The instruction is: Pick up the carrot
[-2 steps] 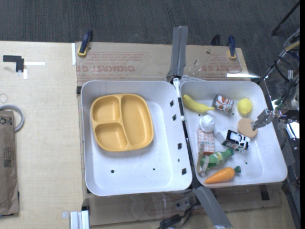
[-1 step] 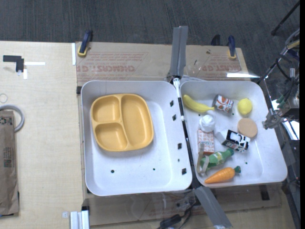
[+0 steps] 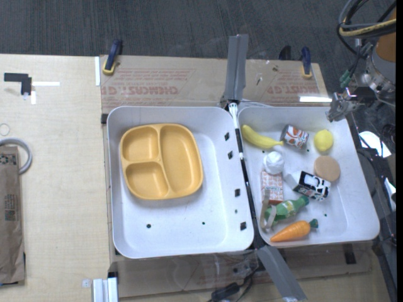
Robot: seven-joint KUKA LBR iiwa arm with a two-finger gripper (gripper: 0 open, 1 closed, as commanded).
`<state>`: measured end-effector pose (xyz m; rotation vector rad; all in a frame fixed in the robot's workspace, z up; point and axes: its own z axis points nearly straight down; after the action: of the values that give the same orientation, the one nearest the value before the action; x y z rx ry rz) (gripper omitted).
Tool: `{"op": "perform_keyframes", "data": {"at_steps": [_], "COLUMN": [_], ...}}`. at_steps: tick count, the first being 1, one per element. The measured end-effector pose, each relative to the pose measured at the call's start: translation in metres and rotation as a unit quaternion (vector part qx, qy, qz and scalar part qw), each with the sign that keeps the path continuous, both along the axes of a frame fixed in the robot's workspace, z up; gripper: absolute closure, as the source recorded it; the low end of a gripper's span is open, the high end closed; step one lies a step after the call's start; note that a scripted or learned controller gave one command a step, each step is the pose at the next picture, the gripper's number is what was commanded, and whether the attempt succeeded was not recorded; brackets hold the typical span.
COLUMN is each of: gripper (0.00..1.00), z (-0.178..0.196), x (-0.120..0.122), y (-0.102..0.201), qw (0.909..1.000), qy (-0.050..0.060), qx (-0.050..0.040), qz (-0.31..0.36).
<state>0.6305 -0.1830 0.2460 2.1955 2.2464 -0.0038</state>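
Carrot lies at the right bin's near edge, well apart from the pincer at the far corner; its grip state — can't tell.

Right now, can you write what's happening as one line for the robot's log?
task: pick up carrot | carrot: lying at near edge of right bin, beside green bottle | end effector: over right bin's far right corner, away from carrot | status: not picked

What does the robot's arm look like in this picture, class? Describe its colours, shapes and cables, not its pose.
At the upper right, the arm shows as a rounded body with an orange-tan part at the frame edge. Black and yellowish cables loop above it in a coil. Below sits a cluster of dark metal parts with small green wires near the right bin's far corner. The gripper is too small to make out.
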Motion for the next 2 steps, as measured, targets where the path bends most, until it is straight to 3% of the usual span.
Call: {"op": "perform_keyframes", "data": {"at_steps": [1,2], "gripper": [1.0,1.0], "z": [-0.006,-0.04], "x": [0.029,0.026], "y": [0.06,0.117], "qw": [0.9993,1.0], "qy": [-0.001,0.0], "qx": [-0.0002,0.0], "qz": [0.037,0.001]}}
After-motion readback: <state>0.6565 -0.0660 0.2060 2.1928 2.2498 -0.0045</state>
